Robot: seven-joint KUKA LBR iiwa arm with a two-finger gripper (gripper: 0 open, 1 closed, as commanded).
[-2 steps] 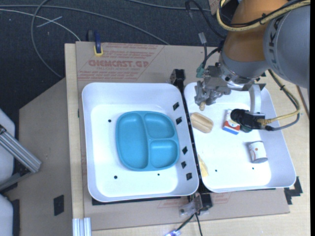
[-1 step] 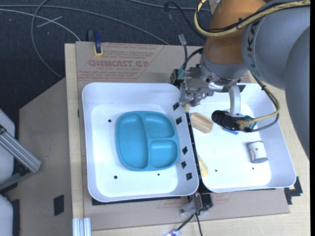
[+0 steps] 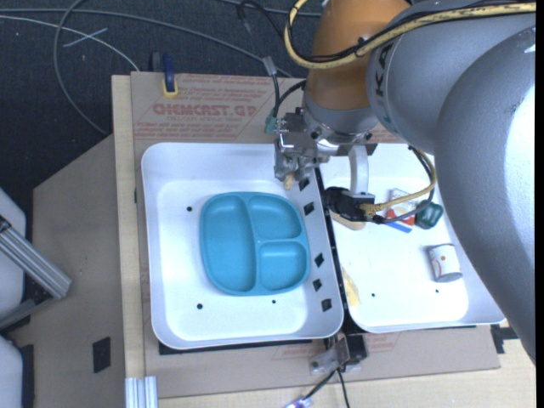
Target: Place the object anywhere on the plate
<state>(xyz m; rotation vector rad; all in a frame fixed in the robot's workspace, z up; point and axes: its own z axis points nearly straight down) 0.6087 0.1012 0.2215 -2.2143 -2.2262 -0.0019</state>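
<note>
A blue divided plate (image 3: pixel 253 242) lies in the left white bin (image 3: pixel 170 313). My gripper (image 3: pixel 289 172) hangs over the far right corner of that bin, just beyond the plate's far rim and close to the wall between the two bins. A small yellowish bit shows at its tip; I cannot tell whether it is a held thing.
In the right bin (image 3: pixel 399 304) lie a red and yellow object with a teal end (image 3: pixel 414 217), a small silver cylinder (image 3: pixel 444 262), and a small yellow piece (image 3: pixel 351 293) by the dividing wall. The arm's grey bulk covers the right bin's far right side.
</note>
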